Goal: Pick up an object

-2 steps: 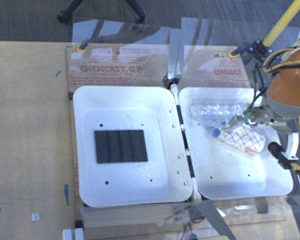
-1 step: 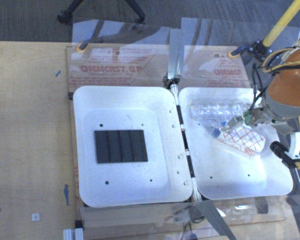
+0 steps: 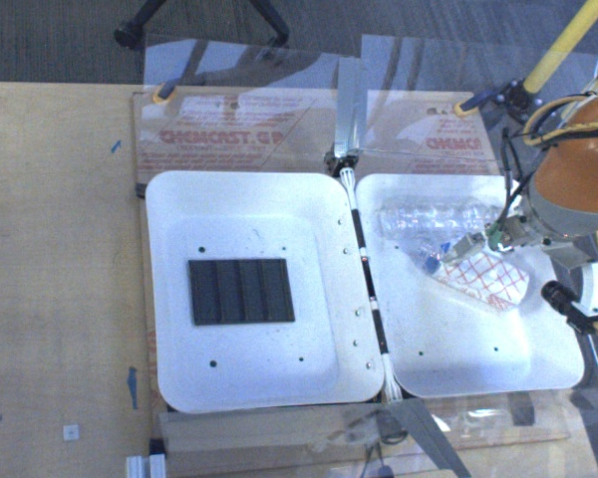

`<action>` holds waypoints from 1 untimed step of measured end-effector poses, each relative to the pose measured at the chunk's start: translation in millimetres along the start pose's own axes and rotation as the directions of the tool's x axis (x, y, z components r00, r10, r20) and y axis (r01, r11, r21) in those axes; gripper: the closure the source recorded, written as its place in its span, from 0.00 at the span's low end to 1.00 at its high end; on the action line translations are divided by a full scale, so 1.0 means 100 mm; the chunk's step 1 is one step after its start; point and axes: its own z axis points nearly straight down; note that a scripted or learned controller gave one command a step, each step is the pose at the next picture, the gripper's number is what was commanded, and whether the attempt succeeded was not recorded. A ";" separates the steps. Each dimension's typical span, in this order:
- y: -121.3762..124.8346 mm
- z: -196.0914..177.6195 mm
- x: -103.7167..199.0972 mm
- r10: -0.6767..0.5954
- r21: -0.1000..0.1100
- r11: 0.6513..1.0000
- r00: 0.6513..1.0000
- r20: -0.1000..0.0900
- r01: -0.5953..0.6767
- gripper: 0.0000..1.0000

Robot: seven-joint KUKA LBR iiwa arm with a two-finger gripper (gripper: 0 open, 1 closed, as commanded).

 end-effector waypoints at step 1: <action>0.00 0.00 0.00 -0.063 0.000 0.998 0.998 0.000 0.063 0.00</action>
